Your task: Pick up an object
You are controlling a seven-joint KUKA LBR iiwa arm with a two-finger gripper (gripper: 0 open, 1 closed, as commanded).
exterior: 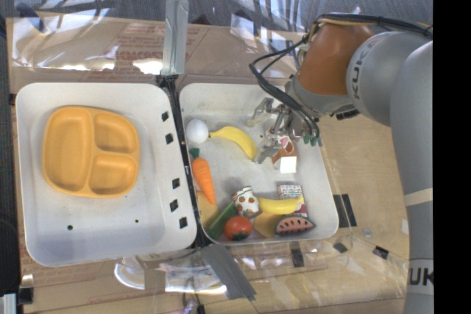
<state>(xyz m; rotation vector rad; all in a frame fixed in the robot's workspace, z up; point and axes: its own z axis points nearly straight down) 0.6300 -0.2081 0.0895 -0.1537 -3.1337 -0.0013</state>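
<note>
reaching in from the right, over the right bin [324, 180], the grey arm [390, 84] with its orange band [327, 59]; black cables looped beside the wrist; gripper [278, 147] low over the bin's upper right part, near the far wall; metal fingers pointing down toward a small brown and white piece [283, 152], which sits right at the tips; cannot tell whether spread or pressed together, nor whether anything is pinched between them.

just below that piece, a small white cube [288, 165]; to the left of the gripper, a banana [235, 138], curved, lying apart from the tips; beside the banana's left end, a white egg [196, 131] near the divider; below the egg, a carrot [203, 179] lying lengthwise along the bin's left wall; clustered at the bin's near edge, a strawberry-patterned piece [246, 201], a second yellow banana [281, 205], a green vegetable [221, 218], a tomato [238, 228] and a watermelon slice [293, 224], all close together or touching.

in the left bin [44, 232], a yellow divided plate [90, 151] lying flat in the upper half, well apart from the arm.

under both bins, brown cardboard [221, 40] taped to the bench.
</note>
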